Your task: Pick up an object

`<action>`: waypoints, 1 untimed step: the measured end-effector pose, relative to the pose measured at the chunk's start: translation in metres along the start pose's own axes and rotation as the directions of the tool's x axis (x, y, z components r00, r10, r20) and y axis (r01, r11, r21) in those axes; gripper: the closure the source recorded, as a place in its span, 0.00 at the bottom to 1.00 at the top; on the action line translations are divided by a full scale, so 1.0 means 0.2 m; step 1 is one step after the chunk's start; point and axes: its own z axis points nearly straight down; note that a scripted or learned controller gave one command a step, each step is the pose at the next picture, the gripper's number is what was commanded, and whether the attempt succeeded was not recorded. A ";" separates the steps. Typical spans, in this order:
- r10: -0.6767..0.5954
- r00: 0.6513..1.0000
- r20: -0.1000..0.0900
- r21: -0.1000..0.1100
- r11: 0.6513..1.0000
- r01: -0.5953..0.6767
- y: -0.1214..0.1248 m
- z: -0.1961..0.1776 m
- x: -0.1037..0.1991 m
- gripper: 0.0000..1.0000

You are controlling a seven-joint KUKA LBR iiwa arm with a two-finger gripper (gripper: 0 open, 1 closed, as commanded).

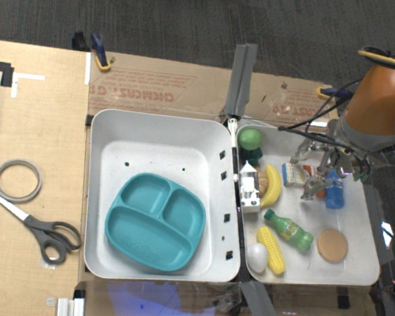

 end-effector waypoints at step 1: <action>0.060 0.998 0.000 -0.001 0.998 -0.060 0.03 0.00 0.11 0.00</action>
